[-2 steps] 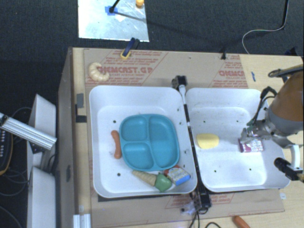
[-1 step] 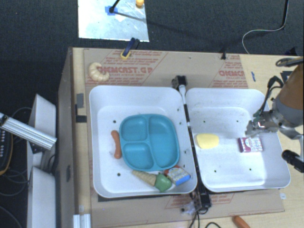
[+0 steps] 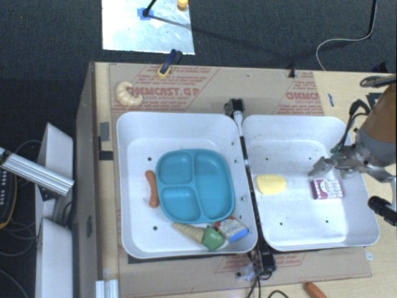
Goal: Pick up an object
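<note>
Partly cut off, the hand (image 3: 335,164) spreads wide over a small packet (image 3: 326,189).

We see even overhead light; the white bins (image 3: 186,126) glare slightly, the foil sheet (image 3: 147,17) reflects brightly, shadows stay faint, and detail is soft throughout.

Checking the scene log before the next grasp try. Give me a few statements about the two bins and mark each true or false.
1. The blue divided plate lies in the left bin. True.
2. The yellow block sits on the plate. False: it lies on the floor of the right bin.
3. The tool is over the right bin, just above the small purple and white packet. True.
4. The orange sausage lies in the right bin. False: it lies in the left bin, left of the plate.
</note>
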Motion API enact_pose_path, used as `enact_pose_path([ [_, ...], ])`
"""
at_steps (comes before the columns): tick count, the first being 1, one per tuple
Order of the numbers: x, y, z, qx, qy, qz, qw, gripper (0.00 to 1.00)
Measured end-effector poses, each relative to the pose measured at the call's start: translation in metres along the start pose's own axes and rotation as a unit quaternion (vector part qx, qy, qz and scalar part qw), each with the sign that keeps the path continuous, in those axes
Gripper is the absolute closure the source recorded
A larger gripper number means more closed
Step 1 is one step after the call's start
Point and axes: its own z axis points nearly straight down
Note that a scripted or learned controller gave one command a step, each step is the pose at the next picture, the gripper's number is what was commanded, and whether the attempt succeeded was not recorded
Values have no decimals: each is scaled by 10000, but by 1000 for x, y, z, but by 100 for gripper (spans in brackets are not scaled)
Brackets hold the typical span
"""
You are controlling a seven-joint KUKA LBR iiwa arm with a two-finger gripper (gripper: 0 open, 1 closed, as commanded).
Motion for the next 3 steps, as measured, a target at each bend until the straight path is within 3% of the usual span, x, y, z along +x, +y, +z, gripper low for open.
enact_pose_path([
  [1, -15, -15, 39, 12, 3, 13, 10000, 0],
  [2, -15, -13, 28, -2, 1, 4, 10000, 100],
  [3, -15, -14, 28, -2, 2, 5, 10000, 0],
])
